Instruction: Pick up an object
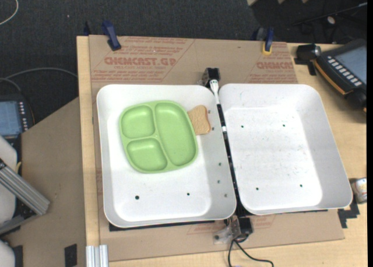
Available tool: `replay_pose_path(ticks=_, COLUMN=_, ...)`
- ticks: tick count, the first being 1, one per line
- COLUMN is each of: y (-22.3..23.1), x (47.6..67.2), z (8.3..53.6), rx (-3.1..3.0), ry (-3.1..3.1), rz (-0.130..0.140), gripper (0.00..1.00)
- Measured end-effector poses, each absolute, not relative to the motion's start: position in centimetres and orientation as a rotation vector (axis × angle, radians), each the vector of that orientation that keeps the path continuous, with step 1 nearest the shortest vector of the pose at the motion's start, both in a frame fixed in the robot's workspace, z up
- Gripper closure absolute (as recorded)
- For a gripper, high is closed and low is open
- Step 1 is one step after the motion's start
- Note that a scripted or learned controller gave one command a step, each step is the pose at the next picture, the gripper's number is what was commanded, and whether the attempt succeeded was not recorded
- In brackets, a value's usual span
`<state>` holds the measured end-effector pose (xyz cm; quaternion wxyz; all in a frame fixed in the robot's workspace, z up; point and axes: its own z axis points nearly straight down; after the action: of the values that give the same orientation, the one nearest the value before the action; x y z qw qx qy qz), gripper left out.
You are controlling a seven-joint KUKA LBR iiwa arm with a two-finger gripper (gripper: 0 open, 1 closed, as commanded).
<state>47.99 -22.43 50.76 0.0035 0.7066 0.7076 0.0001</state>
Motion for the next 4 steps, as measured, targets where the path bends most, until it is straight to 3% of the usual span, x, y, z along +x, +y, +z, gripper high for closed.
replay_pose_path(ticks=1, y=-19.6, x=47.9, z=38.1, rx=2.228, ry=2.231, rz=-0.008, gripper=1.00)
replay_pose_path(ticks=2, y=-22.5, x=50.8, z=44.1, rx=2.215, ry=2.214, rz=0.003, gripper=1.00)
replay_pose_path(ticks=3, y=-19.7, x=47.8, z=36.0, rx=2.228, ry=2.227, rz=-0.005, gripper=1.00)
replay_pose_path(ticks=4, y=-20.3, x=50.8, z=45.1, rx=2.209, ry=2.215, rz=0.008, gripper=1.00)
